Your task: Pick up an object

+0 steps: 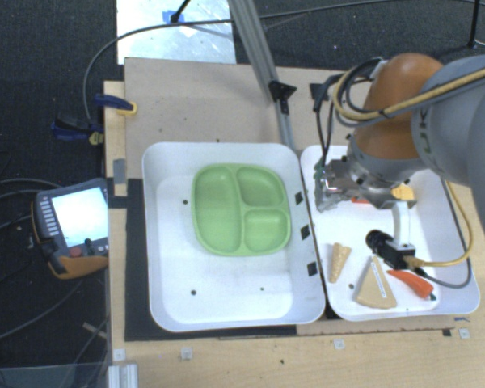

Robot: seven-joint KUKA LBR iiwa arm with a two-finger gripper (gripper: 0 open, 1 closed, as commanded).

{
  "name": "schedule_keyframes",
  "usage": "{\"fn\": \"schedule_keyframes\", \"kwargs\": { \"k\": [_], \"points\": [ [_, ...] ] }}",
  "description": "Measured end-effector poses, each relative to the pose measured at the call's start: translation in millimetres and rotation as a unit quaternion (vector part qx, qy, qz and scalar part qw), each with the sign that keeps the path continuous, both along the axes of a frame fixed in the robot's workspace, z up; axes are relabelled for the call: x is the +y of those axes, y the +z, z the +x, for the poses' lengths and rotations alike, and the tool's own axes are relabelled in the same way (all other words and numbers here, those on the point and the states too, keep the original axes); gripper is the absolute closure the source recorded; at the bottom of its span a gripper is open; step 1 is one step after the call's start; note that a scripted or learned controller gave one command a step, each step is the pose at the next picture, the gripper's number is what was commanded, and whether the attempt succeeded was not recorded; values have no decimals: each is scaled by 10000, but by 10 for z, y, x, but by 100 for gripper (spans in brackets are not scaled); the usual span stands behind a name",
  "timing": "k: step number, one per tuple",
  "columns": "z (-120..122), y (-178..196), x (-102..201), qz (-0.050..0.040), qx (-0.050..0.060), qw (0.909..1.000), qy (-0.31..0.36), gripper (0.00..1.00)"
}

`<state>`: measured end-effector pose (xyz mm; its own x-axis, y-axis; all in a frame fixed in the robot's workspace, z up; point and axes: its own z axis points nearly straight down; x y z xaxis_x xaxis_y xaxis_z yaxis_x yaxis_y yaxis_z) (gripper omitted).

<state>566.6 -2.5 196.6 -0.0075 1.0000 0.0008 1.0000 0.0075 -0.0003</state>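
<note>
1. Lying nearest, at the lower right of the frame, is a pale wedge-shaped piece [375, 288] in the right bin [435, 217]. An orange-red piece [411, 280] lies just beside it on the right.
2. A little further up and to the left, a small tan cone [339, 261] lies near the left wall of this bin, apart from the wedge. Any of these three can be the object to pick up, and all of them rest on the bin floor.
3. Further up, the jaws hang over the upper left part of the right bin, under the grey arm [461, 128]. I cannot tell how far they are open, and I see nothing held in them.
4. In my judgement the step in hand is the approach, with no grasp made yet. The next move calls for bringing the jaws down the frame, over one piece, and then lowering them. The cone seems the closest.
5. In the left bin [170, 297], a green divided plate [241, 208] lies in the upper part.
6. Farthest is the bare brown desk [186, 95].
</note>
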Motion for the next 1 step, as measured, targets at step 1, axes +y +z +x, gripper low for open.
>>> {"fn": "schedule_keyframes", "kwargs": {
  "k": [1],
  "points": [
    [-71, 0, 589, 5, 0, 10000, 8, 100]
  ]
}}
